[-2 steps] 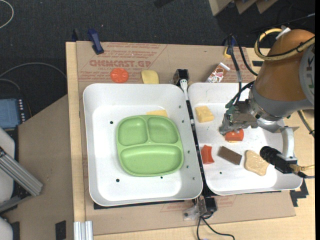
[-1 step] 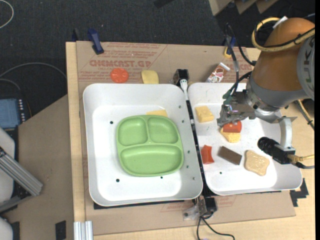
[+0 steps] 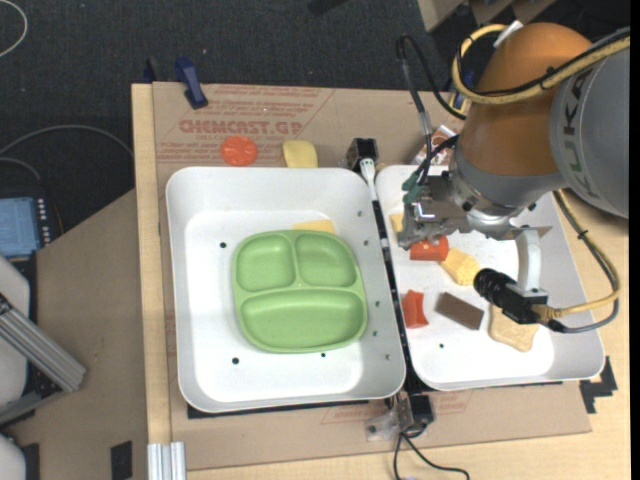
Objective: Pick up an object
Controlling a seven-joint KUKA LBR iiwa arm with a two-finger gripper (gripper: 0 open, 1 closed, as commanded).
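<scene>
We saw the arm (image 3: 540, 98) reach in from three o'clock, its gripper (image 3: 428, 230) low over the right bin (image 3: 480, 373), at the bin's ten o'clock corner. Whether it clasped anything we could not tell. A red block (image 3: 431, 251) lay just beneath it, a yellow piece (image 3: 459, 265) touching that block at four o'clock. Toward six o'clock sat an orange-red piece (image 3: 414, 309), a brown block (image 3: 460, 310) and a tan biscuit shape (image 3: 514, 336). The left bin (image 3: 200, 363) held a green divided plate (image 3: 298, 290).
</scene>
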